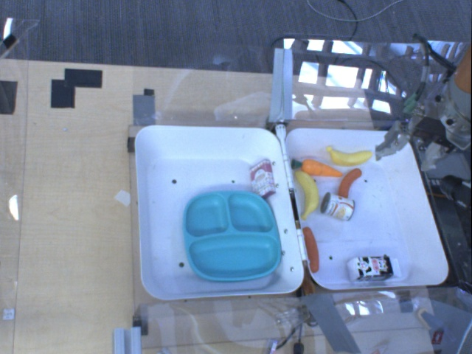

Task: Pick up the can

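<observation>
The can (pixel 339 206) lies on its side in the right bin (pixel 413 220), crowded from the left and above: a banana (pixel 307 192) just beside it, a sausage (pixel 349 182) touching its top end, a carrot (pixel 321 169) beyond. To its right and toward the milk carton (pixel 372 267), the white floor lies open.

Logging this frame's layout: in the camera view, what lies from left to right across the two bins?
Blue divided plate → red-and-white packet → long yellow banana → can → black-and-white carton → hand at the right bin's far right corner.
</observation>
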`<state>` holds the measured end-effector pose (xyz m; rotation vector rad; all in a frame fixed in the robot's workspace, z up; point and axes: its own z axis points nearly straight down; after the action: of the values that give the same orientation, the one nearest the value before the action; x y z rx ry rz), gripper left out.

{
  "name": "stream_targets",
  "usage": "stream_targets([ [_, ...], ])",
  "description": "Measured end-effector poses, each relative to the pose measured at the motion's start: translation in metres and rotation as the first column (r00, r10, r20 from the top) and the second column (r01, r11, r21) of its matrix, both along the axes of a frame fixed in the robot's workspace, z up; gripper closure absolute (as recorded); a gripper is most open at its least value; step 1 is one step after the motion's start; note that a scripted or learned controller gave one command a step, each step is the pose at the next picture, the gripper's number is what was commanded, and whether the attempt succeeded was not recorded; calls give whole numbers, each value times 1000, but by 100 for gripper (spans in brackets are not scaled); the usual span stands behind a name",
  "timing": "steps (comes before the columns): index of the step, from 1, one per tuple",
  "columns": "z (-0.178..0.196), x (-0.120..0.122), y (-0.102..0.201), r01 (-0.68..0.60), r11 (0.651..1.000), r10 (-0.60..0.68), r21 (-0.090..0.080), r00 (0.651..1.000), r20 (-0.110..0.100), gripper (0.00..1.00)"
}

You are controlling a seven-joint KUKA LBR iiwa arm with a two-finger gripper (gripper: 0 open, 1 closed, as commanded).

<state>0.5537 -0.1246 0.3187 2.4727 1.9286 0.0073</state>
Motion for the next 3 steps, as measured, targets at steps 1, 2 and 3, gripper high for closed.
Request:
stream_targets([
  [1, -83, 19, 43, 31, 1000, -31, 2, 999, -6, 0],
  [2, -160, 24, 40, -3, 1000, 3, 2, 1000, -6, 0],
  [3, -91, -28, 54, 211, 978, -211, 2, 978, -3, 0],
])
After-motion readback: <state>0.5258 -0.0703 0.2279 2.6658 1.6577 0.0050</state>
